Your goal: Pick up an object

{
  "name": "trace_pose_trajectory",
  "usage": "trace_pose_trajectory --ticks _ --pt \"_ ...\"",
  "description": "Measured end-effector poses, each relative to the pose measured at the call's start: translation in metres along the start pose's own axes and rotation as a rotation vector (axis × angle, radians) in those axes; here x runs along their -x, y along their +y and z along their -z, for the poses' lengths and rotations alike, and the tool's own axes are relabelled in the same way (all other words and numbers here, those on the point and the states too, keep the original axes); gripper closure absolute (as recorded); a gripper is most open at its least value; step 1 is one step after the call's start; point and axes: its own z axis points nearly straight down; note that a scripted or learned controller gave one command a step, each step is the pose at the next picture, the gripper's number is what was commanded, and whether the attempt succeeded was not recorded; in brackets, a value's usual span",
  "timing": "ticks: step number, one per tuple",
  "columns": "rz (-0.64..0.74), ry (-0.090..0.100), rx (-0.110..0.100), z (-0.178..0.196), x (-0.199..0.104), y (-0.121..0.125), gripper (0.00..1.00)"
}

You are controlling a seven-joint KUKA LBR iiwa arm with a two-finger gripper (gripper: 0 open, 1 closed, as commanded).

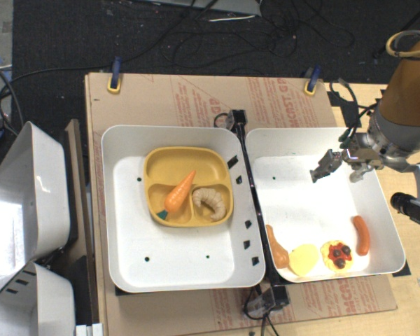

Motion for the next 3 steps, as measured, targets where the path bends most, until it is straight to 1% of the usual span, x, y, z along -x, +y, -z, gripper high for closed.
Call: trace_pose_trajectory --ticks 1,2,3 --pt "0.003 -0.002 0.012 0.007 0.0 0.003 0.0" --pt "0.001 -0.001 0.007 -0.057 -0.001 0.001 0.0" --pt "0.002 -0.001 0.009 -0.105 -0.004 0.009 0.0"
